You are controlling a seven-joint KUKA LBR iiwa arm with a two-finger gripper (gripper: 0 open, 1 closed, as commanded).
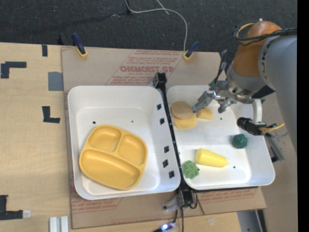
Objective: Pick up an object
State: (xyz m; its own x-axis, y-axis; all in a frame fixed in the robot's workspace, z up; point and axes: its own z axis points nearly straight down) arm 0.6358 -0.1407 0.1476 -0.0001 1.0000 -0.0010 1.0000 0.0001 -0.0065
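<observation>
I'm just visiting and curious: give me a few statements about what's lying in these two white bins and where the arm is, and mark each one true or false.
1. The yellow divided plate lies in the left bin. True.
2. The green broccoli piece sits in the left bin. False: it lies in the right bin, near its front left corner.
3. The gripper is over the right bin, close to the round tan bun. True.
4. The yellow cone-shaped piece is hanging between the gripper's fingers. False: it lies on the bin floor, apart from the gripper.
5. A dark green item lies in the right bin. True.
</observation>
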